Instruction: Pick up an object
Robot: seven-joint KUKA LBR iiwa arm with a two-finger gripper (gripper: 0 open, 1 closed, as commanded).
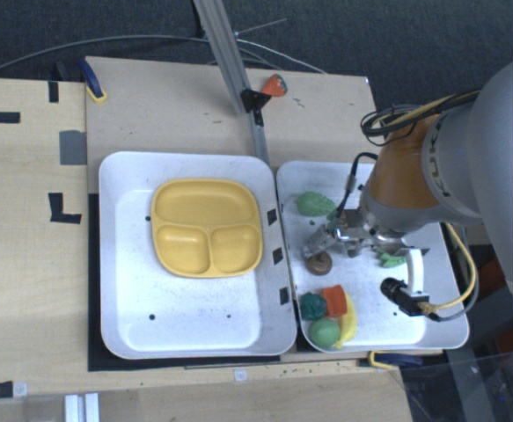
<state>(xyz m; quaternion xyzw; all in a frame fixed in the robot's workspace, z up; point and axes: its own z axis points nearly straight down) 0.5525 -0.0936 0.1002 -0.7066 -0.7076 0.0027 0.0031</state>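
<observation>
Toys in right bin; tray left.

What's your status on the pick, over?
End effector low in right bin, nothing seen held. Brown piece just below it. Green piece close behind.

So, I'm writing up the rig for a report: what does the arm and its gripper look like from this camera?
The arm is a thick, rounded grey body with an orange band above the wrist. Black cables loop beside the band, and a yellow cable trails below it. The gripper is a small metallic grey assembly, and a black-and-white fitting sits beside it.
</observation>
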